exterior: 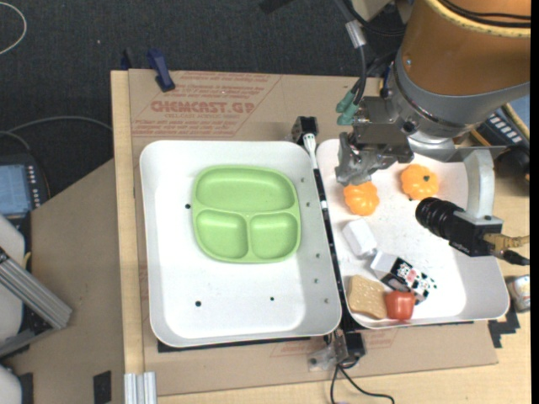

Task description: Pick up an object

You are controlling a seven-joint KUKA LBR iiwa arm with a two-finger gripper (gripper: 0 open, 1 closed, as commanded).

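Two shallow white bins on the tabletop [202, 103]. Left bin [168, 293]: one green divided plate [247, 213], lying flat, central. Right bin [459, 280]: one orange pumpkin [360, 197] near the dividing wall; one second pumpkin [418, 181] to its right, apart from it; one white block [360, 238] just below the first; one black-and-white piece [413, 278], one tan slice [366, 297] and one red piece [400, 305] clustered at the near end. Hand [354, 173]: over the far end of the right bin, just above the orange pumpkin and a little toward the wall; whether it is apart or together cannot be told, and nothing is seen held. Step in hand, as judged: descent onto the orange pumpkin, the likeliest target. Handling note: centre over its widest part before lowering, since a rounded body may roll off an off-centre closure; keep clear of the bin wall on one side and the white block on the other; close gently, then lift straight up.
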